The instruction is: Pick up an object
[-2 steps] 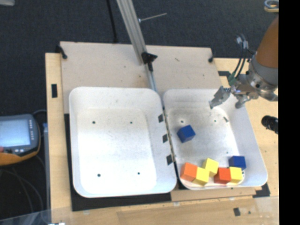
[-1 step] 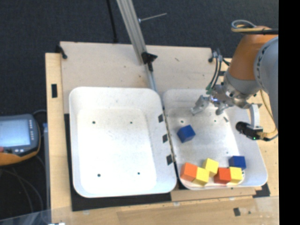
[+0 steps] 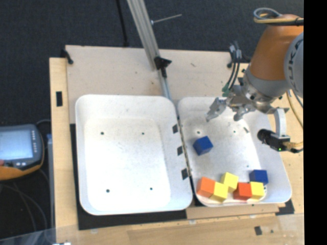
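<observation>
Blue cube (image 3: 203,145) sits alone on the floor of the right bin (image 3: 265,152), just below the gripper (image 3: 226,111) and a touch to its left, clear of both fingers. It's a cube, so no long axis to speak of; it rests flat, its edges turned slightly off the bin walls. Fingers are spread apart, nothing between them, and they hang over the upper part of that bin. Arm comes in from the right, orange band (image 3: 271,50) high, wrist angled down and leftward toward the bin. Further below the jaws, along the near wall, a cluster: orange cube (image 3: 206,186), two yellow cubes (image 3: 225,186), another orange one (image 3: 243,190), a yellow block (image 3: 257,190) and a second blue cube (image 3: 259,176) behind them. Left of the jaws, past the divider, lies the left bin (image 3: 127,152).
</observation>
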Controlling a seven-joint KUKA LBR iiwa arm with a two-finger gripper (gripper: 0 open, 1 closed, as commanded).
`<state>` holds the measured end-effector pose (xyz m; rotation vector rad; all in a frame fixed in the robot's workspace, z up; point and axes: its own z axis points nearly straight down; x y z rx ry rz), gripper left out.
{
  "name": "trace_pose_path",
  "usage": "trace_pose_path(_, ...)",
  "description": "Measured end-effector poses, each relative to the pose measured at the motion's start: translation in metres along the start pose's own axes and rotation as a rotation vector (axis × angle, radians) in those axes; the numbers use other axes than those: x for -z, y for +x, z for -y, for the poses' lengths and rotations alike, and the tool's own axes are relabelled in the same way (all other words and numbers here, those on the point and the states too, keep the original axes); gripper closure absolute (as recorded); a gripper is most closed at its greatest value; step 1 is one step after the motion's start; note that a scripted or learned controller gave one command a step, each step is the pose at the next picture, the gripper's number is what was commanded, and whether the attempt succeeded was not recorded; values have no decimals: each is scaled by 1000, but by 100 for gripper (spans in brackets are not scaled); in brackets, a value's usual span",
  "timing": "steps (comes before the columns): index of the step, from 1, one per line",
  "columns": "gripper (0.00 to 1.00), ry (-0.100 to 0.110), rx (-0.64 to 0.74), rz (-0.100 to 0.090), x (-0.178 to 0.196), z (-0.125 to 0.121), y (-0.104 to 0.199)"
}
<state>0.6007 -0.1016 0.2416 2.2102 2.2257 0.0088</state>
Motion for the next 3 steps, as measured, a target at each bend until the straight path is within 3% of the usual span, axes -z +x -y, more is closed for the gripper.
trace_pose_path(1,0,15,-7,1,-94,11,11)
trace_pose_path(2,0,-9,-11,1,-139,-3,-9)
trace_pose_path(3,0,4,-11,5,-144,3,-81)
